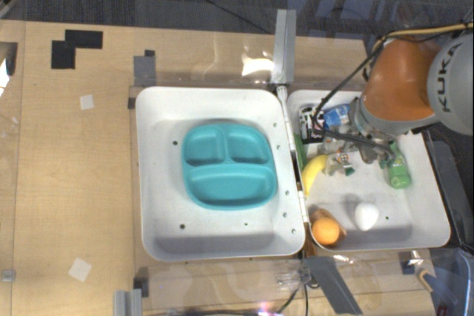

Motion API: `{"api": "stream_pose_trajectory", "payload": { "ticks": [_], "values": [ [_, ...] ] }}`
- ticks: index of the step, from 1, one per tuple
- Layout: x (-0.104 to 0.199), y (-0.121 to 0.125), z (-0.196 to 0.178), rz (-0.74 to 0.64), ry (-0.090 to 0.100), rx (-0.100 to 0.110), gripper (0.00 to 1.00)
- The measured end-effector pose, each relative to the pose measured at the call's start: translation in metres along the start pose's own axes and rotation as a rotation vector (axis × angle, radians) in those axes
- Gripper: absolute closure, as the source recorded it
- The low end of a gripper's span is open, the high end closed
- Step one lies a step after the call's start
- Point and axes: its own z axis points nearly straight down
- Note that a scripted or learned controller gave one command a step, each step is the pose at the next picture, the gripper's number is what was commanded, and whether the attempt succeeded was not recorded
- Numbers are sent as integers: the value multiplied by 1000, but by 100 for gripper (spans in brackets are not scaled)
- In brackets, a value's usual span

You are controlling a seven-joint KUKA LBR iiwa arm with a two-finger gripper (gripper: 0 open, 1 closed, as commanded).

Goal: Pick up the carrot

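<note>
Camera view: the arm reaches in from the right over the right bin, its gripper low beside a banana; its grip cannot be judged. No carrot is identifiable, so the program may close on 1 wrong item.

A pale wooden bench bears two white bins, left and right, side by side
</note>
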Motion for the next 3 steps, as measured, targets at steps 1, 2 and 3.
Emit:
{"api": "stream_pose_trajectory", "payload": {
  "ticks": [1, 2, 3],
  "values": [
    [1, 0, 1, 0, 2, -1, 0],
    [-3, 1, -13, -5, -9, 1, 100],
    [-3, 1, -12, -6, -7, 1, 0]
  ]
}}
